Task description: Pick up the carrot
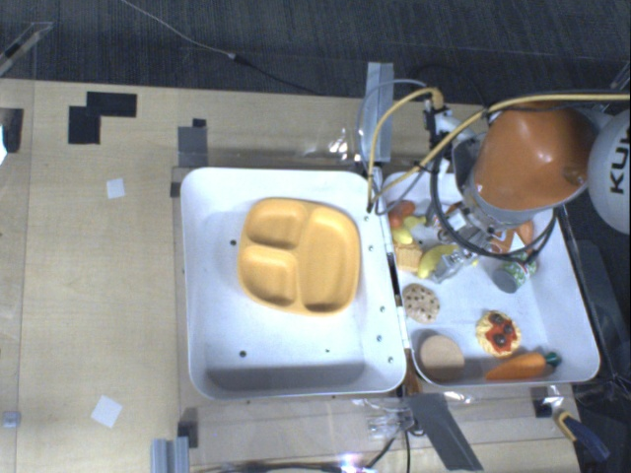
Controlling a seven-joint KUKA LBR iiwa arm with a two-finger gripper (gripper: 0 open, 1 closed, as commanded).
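Orange carrot (516, 367), one, two bins (197, 264)

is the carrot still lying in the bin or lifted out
Lying in the bin. The carrot rests flat against the near wall of the right bin, apart from the arm working farther back.
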